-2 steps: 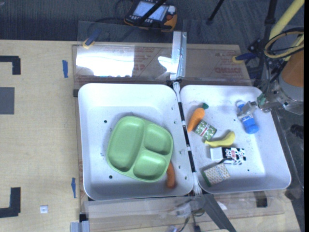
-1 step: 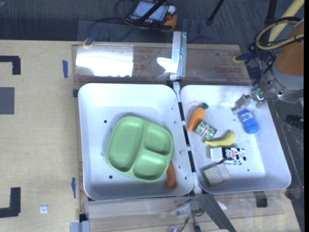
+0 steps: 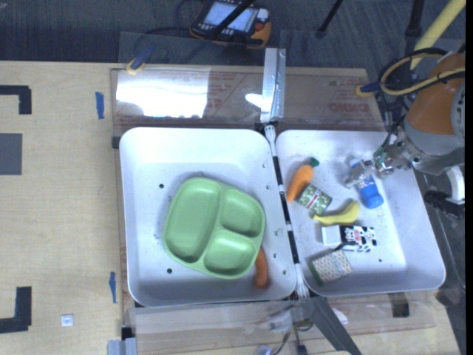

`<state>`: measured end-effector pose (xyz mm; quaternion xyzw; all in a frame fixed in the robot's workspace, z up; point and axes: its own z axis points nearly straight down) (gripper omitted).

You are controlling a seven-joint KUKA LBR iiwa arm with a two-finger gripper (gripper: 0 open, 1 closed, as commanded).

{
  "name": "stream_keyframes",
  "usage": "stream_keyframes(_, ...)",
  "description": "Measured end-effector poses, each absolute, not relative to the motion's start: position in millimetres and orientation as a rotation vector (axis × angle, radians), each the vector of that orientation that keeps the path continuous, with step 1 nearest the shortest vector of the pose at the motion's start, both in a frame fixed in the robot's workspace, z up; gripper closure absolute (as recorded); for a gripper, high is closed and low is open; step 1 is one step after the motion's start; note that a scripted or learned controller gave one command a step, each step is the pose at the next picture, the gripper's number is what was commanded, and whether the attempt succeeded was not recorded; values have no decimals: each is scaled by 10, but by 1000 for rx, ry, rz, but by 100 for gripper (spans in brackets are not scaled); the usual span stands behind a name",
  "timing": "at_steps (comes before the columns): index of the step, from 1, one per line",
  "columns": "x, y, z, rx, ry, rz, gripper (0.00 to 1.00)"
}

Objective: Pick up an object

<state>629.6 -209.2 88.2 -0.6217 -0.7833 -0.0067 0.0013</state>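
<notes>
My gripper [image 3: 367, 169] hangs low over the back part of the right bin [image 3: 421, 272], at the end of the grey arm with its orange band [image 3: 432, 113]. A small blue bottle [image 3: 370, 194] lies just in front of the gripper, touching it or nearly so. To the left lie an orange carrot [image 3: 300, 182], a green and white packet [image 3: 315, 198] and a yellow banana [image 3: 338, 213]. A white box with black spots [image 3: 355, 236] and a flat tan packet [image 3: 331, 266] lie nearer the front.
The left bin [image 3: 140, 161] holds a green divided plate [image 3: 214, 226] and an orange stick-shaped item [image 3: 261, 268] by its right wall. A metal divider [image 3: 273, 87] stands behind the bins. Cables and a bracket [image 3: 447, 198] crowd the right edge.
</notes>
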Motion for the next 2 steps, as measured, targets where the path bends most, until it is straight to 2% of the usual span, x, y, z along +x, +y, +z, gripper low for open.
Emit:
stream_keyframes(1,6303,-2109,991,-1954,-2466,-13,100)
stream_keyframes(2,6629,-1362,2007,-1862,-2534,-2,100)
